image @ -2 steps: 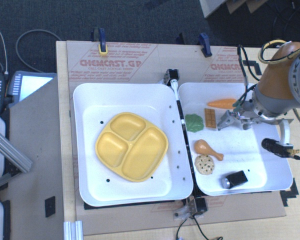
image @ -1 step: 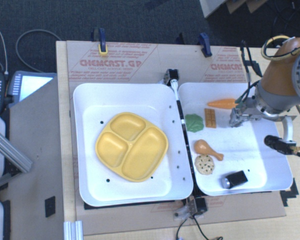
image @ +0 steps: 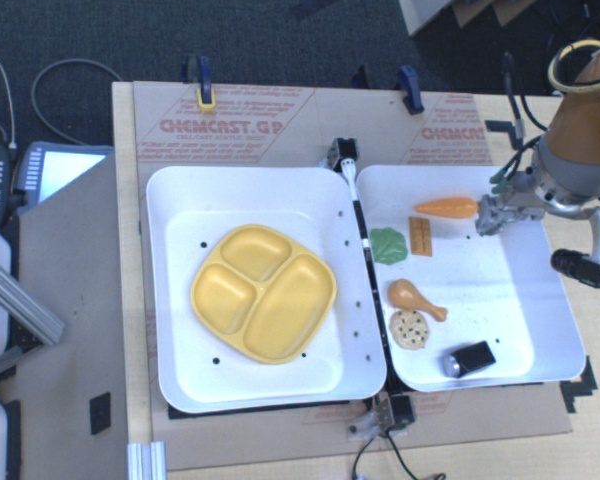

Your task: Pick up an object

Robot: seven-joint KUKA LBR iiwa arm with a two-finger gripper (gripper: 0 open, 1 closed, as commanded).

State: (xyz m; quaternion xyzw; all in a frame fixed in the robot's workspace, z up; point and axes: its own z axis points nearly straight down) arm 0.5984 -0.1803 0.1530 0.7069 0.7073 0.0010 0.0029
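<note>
White plastic makes up the two shallow bins that sit side by side on the counter (image: 280,118). The left bin (image: 170,228) holds one yellow plate (image: 264,293) with three hollows, lying near the middle with bare white floor all around it. The right bin (image: 540,298) holds six small things: an orange carrot (image: 447,208) at 12 o'clock, a brown cracker (image: 420,236) just below it, a green leafy piece (image: 388,245) at 9 o'clock beside the bin wall, a tan chicken leg (image: 417,299) near the middle, a spotted cookie (image: 409,329) touching the leg's lower side, and a black block (image: 470,359) at 6 o'clock close to the front edge. The right half of this bin is open white floor. The arm (image: 580,128) comes in at 3 o'clock, and its claw (image: 492,215) hangs just beside the thick end of the carrot, over the bin's back part. I cannot tell if the claw is spread or pressed together. The carrot is smooth, bright orange, and lies flat with its point toward 9 o'clock.
</note>
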